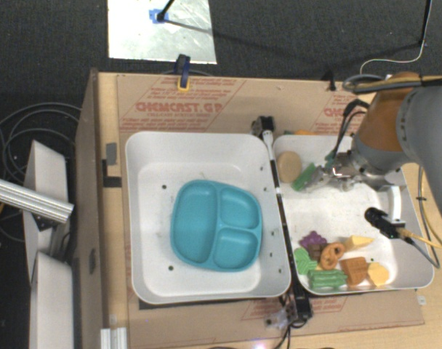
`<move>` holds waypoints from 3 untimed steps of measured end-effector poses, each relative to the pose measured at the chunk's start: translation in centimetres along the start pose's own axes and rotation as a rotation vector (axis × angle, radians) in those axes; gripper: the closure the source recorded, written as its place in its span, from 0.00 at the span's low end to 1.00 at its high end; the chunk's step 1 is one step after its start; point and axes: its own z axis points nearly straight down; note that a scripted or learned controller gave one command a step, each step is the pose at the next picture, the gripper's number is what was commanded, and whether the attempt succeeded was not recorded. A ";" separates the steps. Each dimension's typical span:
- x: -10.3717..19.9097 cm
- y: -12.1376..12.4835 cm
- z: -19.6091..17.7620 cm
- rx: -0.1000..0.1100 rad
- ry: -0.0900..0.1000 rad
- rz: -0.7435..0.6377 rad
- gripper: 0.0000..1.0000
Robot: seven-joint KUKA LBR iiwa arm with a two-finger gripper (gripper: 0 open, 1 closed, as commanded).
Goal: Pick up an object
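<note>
The arm comes in from the right, and its orange band is above the far part of the right bin. The gripper is low in the far left part of this bin and points to the left. A small green piece lies just at its tip, touching it or nearly touching it. I cannot tell if the gripper is closed on this piece or only beside it. Just to the left of the green piece there is a round tan piece, close to the wall between the two bins.

The other toy foods are together in the near part of the right bin, well apart from the gripper: purple grapes, a brown pretzel, a yellow wedge, a brown slice, an orange disc and a green pod.

The left bin holds a blue plate with three sections, which lies flat near the middle.
</note>
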 end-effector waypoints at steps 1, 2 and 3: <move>3.3 4.3 0.2 0.027 -0.003 -0.004 0.00; 4.7 5.9 0.1 0.006 0.002 0.003 0.00; 3.9 5.8 0.1 0.006 0.000 0.007 0.00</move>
